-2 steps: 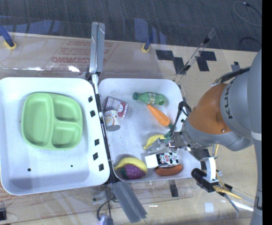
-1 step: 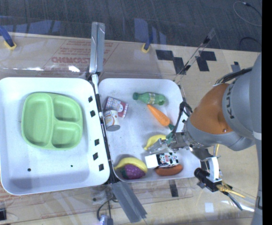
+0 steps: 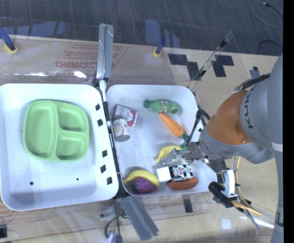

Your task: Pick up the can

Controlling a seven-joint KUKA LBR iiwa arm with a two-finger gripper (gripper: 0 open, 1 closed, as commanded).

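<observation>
Gripper (image 3: 180,157) at the right bin's (image 3: 152,92) lower right corner, low over a cluster of items, reached in from the right by the grey arm (image 3: 258,110) with its orange band (image 3: 228,123). Whether it is spread or pressed together cannot be told: its tip is small, dark and merges with the clutter beneath it, and nothing can be made out as pinched by it. Just beside the tip lie a yellow banana (image 3: 166,152), partly covered by the gripper, a small white carton with dark printing (image 3: 176,172), and a brown, sausage-like piece (image 3: 182,184) half hidden under the carton. Can (image 3: 120,129): lying on its side against the right bin's left wall, well apart from the gripper, its pale end facing the camera; its label is too blurred to read. Touching it above is a red-and-white packet (image 3: 125,114). Further items in the right bin: a green bottle (image 3: 162,106) lying flat near the top, an orange carrot (image 3: 171,124) just below it, and a yellow and purple fruit pair (image 3: 141,181) at the bottom edge, its shapes hard to separate. Left bin (image 3: 5,186): holds a green divided tray (image 3: 57,130). The arm's upper part is cut off at the right.
</observation>
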